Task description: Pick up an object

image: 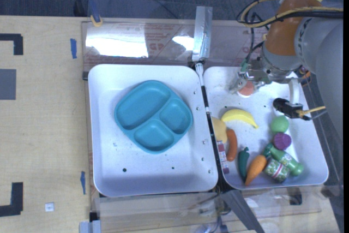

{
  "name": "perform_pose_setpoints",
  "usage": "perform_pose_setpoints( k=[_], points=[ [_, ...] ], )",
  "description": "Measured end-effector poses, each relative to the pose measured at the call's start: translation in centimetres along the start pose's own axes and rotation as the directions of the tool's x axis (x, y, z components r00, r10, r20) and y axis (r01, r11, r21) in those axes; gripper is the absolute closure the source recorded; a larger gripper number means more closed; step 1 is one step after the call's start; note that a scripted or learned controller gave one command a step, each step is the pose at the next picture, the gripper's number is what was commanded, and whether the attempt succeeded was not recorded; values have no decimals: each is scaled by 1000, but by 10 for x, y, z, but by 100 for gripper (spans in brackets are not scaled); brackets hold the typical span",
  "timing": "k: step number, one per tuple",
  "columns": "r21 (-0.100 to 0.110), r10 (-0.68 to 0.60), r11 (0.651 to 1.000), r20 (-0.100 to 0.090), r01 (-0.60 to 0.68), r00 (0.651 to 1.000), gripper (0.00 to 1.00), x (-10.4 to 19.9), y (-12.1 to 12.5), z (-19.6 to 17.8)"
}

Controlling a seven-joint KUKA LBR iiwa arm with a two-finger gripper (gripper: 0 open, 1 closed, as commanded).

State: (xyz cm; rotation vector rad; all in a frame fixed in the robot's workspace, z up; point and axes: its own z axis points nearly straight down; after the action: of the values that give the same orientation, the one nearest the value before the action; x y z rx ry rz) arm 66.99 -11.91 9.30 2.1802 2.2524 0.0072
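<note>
The gripper (246,80) is hanging low over a small red thing (247,89), just beyond the banana (240,117). I cannot tell how it is set. Nothing is looking lifted; the pick is remaining.

Both bins (109,172) are white; the left one carries a turquoise divided plate (154,115). In the right bin lie a yellow banana (240,117), an orange carrot (254,168), a purple fruit (282,141), a green ball (280,124) and a reddish-orange piece (232,144). The worktop (38,117) is pale wood.
</note>
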Motion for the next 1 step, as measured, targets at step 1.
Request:
perform_pose_setpoints(
  k=[1],
  points=[
    [-4,33,999,-3,-33,999,100,81,-27,-98]
  ],
)
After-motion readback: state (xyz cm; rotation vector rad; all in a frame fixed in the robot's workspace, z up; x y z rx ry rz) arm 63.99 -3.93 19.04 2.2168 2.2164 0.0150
